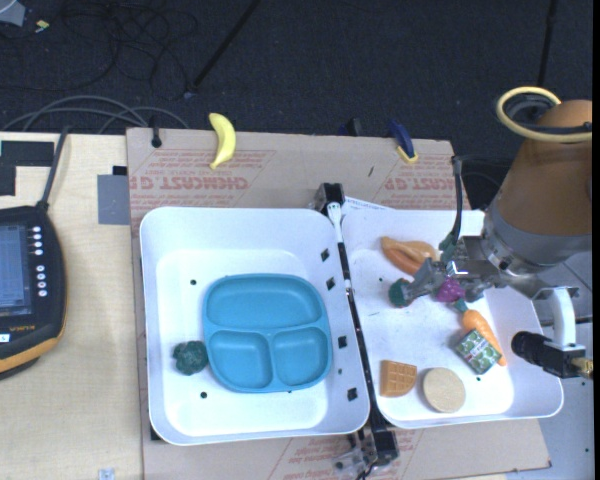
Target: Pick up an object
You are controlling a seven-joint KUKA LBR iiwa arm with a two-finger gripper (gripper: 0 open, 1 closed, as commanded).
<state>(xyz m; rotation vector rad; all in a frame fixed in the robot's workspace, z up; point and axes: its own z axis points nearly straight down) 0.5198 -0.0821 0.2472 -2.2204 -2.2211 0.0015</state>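
The arm enters from 3 o'clock and places the gripper (420,290) low inside the right bin (540,403), toward that bin's upper-middle area. The grey fingers point toward 9 o'clock and lie among a tight cluster of items: a purple object (448,290) sits just at the fingers' 3 o'clock side, a small dark green piece (398,293) sits at their tip, and an orange-pink food item (408,254) lies just at 12 o'clock of them. Jaw opening cannot be read from this view, and no item is visibly clamped between the fingers, so a grasp is not confirmed. Other candidates in the right bin are a carrot (479,330) with a green packet (473,351) touching it at 5 o'clock of the gripper, a waffle piece (398,378) at 6 o'clock and a round tan disc (443,390) just beside it. The left bin (165,243) bears a blue divided plate (265,331) and a dark green lump (190,357) at the plate's 8 o'clock. Judged status: approach and descent appear complete; closure, lift and clearance of an object from the bin remain to be done.
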